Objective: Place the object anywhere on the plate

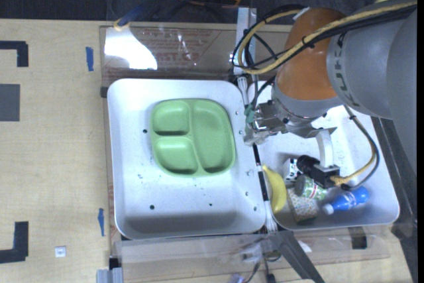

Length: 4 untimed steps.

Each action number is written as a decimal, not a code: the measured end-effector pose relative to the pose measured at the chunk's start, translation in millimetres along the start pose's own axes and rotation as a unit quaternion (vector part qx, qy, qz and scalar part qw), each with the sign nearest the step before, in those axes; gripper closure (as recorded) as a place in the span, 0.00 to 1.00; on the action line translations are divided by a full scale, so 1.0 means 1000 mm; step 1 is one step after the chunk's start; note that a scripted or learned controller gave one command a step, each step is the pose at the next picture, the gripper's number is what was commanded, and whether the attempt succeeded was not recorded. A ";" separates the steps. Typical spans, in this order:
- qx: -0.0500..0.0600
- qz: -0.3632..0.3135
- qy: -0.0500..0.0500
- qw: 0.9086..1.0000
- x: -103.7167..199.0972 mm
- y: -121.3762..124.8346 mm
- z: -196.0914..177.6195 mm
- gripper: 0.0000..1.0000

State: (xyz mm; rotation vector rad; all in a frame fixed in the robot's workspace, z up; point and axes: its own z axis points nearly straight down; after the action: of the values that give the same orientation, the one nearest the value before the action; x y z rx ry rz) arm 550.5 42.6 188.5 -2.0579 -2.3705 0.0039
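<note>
Object: the task names none; I see a banana (275, 186), a patterned cup (305, 203) and a blue bottle (344, 200) crowded at the near end of the right bin (389, 203), none of them on the plate
Likeliest pick: I judge the banana, as it lies nearest the tool, hard against the wall between the bins
Banana axis: runs along that wall, far to near, slightly curved
Gripper (257, 128): hangs over the dividing wall, just beyond the banana's far tip; I cannot tell whether it is spread or closed, nor make out anything held
Plate (193, 137): green, three compartments, bare, mid left bin (132, 199), just across the wall from the gripper
Key relation: the banana lies toward the near edge from the gripper, the plate off to the view's left
Next move, my guess: shift toward the near edge, close across the banana's short width, then carry it over the wall
</note>
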 end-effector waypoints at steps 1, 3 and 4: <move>-0.002 0.012 -0.001 1.000 0.028 0.081 -0.044 1.00; -0.002 -0.082 -0.001 0.997 -0.038 0.112 -0.136 1.00; -0.003 -0.085 -0.002 0.996 -0.036 0.114 -0.145 1.00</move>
State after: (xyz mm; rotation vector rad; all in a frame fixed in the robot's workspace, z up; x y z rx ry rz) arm 668.7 22.9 333.4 -1.8540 -2.5423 0.0003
